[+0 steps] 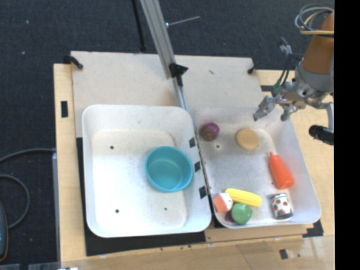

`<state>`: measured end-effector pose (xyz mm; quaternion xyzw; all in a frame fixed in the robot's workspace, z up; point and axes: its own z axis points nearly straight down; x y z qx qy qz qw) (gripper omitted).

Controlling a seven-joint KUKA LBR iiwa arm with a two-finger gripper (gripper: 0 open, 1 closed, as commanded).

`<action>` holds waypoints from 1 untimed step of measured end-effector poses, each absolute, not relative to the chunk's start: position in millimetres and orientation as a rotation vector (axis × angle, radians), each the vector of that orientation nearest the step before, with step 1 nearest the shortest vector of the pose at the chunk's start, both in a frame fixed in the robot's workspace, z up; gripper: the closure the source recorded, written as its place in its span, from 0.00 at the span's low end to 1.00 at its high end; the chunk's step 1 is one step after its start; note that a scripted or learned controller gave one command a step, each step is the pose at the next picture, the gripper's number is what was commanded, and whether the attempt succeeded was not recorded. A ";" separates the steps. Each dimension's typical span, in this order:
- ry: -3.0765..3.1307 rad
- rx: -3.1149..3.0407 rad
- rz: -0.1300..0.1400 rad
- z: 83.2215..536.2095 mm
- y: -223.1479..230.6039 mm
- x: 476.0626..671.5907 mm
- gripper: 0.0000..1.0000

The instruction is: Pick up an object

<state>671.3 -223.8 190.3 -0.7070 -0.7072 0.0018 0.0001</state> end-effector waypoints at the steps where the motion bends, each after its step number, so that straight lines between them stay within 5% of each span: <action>1: -2.224 -2.217 0.006 131.4 -222.3 677.5 0.00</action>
